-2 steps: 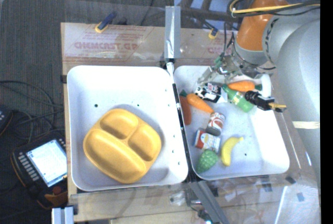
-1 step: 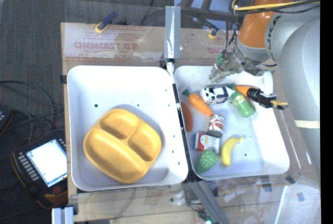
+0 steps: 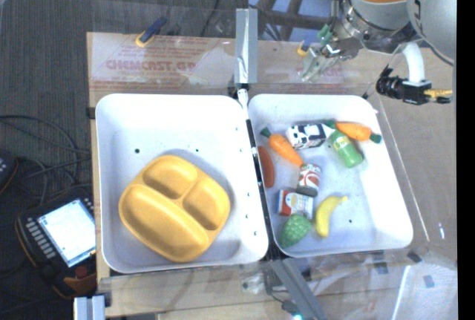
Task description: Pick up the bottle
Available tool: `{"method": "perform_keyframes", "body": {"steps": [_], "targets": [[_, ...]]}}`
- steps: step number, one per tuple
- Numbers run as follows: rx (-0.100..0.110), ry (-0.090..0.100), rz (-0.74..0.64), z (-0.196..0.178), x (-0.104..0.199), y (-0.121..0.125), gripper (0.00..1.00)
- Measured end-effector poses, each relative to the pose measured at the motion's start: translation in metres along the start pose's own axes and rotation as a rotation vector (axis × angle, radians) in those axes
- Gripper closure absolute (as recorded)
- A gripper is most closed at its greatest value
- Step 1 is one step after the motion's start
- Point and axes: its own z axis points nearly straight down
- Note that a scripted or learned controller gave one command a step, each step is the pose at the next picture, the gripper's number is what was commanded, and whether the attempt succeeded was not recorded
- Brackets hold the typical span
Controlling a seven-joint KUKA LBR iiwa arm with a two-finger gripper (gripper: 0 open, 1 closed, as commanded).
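The bottle point(image 3: 346, 150) is small and green and lies tilted in the upper right part of the right bin point(image 3: 386, 226), just below an orange carrot point(image 3: 355, 131). My gripper point(image 3: 315, 67) hangs above the bench beyond the bin's far rim, up and to the left of the bottle and well apart from it. It is open, and nothing is between its fingers.
The right bin also holds a black-and-white toy point(image 3: 310, 134), a second carrot point(image 3: 285, 149), a red sausage point(image 3: 266, 166), a small can point(image 3: 309, 177), a red box point(image 3: 297, 202), a banana point(image 3: 327, 214) and a green fruit point(image 3: 295, 230). A yellow sectioned tray point(image 3: 174, 207) lies in the left bin point(image 3: 119, 125).
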Motion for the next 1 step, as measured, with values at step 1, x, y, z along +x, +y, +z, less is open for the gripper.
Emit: {"method": "perform_keyframes", "body": {"steps": [1], "targets": [[0.001, 0.001, 0.179, -0.1057, 0.0336, 0.0111, 1.00]]}}
